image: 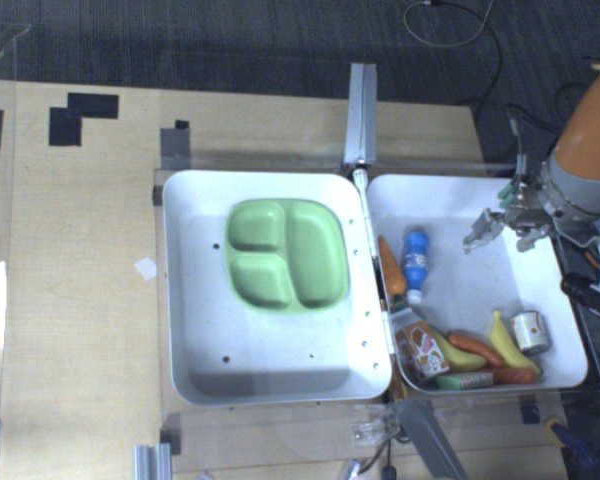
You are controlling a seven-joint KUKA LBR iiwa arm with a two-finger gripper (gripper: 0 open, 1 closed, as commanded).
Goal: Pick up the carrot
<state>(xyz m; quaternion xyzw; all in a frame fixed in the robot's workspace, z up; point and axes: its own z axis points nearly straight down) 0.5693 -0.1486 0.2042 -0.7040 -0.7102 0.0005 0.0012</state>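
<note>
Currently logged: carrot lay in the right bin, flat against its left wall, just left of the blue bottle. Gripper hung over the bin's upper right area, well apart from the carrot, nothing between its fingers; whether they were spread or closed, I couldn't tell. Banana, a metal can and a snack packet sat piled along the bin's near edge. Left bin held a green tray.
</note>
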